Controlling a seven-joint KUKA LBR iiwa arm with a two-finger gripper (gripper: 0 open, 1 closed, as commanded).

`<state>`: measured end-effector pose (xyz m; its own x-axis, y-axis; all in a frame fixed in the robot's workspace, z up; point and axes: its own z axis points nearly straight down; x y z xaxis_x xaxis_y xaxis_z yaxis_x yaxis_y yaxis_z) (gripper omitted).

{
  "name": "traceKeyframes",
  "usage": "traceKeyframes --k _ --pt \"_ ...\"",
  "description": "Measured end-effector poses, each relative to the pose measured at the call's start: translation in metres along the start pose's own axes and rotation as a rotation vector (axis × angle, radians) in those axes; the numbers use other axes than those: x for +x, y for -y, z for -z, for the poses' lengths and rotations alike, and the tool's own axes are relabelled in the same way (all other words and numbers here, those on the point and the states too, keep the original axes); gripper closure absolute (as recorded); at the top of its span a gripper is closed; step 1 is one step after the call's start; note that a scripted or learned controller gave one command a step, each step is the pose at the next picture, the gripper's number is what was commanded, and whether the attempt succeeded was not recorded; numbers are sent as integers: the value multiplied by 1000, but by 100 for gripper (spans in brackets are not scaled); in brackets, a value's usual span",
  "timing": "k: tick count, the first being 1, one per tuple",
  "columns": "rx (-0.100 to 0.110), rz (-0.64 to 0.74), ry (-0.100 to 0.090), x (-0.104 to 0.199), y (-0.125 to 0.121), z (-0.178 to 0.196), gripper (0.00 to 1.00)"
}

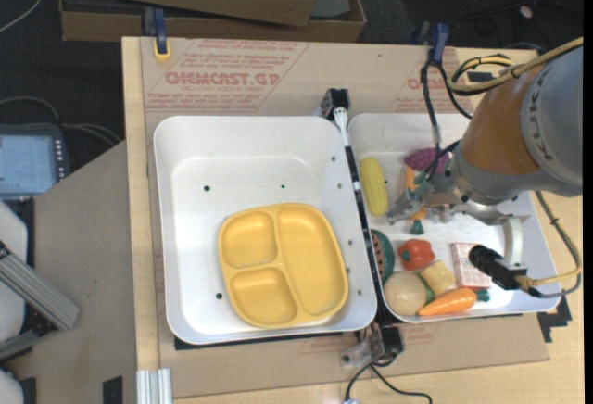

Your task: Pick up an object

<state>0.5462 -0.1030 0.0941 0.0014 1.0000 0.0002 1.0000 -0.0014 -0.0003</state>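
Shallow white left bin (176, 208): holds one yellow plastic tray with three compartments (283, 263), lying flat toward the near right corner.

Shallow white right bin (389, 129): crowded with toy food. Along its left wall, a yellow corn cob (373, 186), lying lengthwise; nearer the camera, against the same wall, a dark green-rimmed slice (381, 251). At the far side, a purple bunch of grapes (422, 158), partly hidden by the arm. Toward the near edge, a red tomato with a green top (416, 253), a pale round ball (404, 293), a yellowish lump (438, 276) touching that ball, an orange carrot (450, 302) lying along the near rim, and a small pink-and-white box (466, 265) just beside the lump.

Grey arm with an orange band (500, 138): reaches in from the right, over the right bin.

Gripper (414, 206): sits low in the middle of that bin, between the corn cob and the box, with small orange and green pieces (416, 224) right at its tip. Impossible to tell whether clenched or released, or whether grasping anything.

For picking: all the toy food down in the right bin; closest to the gripper, the small pieces, the corn cob and the tomato.
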Motion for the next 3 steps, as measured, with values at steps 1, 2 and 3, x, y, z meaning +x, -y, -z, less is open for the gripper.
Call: traceKeyframes --k 1,2,3 --pt "-3 3 0 9 -30 -10 0" --pt "-3 2 1 8 -29 1 100" --pt "-9 9 -2 79 -21 96 100"
